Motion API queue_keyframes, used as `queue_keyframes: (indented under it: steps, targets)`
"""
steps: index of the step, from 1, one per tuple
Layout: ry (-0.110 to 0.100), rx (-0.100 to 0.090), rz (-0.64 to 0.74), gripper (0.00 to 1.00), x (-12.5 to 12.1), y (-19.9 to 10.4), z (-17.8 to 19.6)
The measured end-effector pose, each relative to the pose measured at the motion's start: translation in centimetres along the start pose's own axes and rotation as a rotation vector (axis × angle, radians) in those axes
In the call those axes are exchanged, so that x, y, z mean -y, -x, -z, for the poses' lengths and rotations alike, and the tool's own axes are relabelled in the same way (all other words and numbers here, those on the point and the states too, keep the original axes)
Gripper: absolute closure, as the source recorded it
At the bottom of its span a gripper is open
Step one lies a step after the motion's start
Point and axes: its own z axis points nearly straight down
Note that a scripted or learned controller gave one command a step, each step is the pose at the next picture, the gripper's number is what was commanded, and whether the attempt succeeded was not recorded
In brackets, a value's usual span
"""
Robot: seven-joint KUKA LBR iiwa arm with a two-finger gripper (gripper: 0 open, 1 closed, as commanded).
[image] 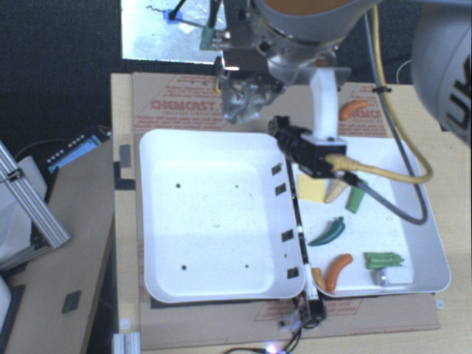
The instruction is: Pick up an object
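Glossy green plastic chilli pepper [328, 231] lies curved in the right white bin [424, 253], near a smooth orange toy sausage [339, 269]. Grey arm [295, 35] stoops beyond the left bin [214, 198], jaws blurred; their spread cannot be told.

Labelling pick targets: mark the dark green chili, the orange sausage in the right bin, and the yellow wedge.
dark green chili [329, 231], camera view, mid-body.
orange sausage [339, 268], camera view, mid-body.
yellow wedge [310, 191], camera view, flat top face.
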Motion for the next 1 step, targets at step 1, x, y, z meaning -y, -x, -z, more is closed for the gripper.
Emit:
queue_keyframes:
  steps: [1]
  targets:
    - [0.001, 0.002, -0.008, 0.0, -0.35, 0.33, -0.08]
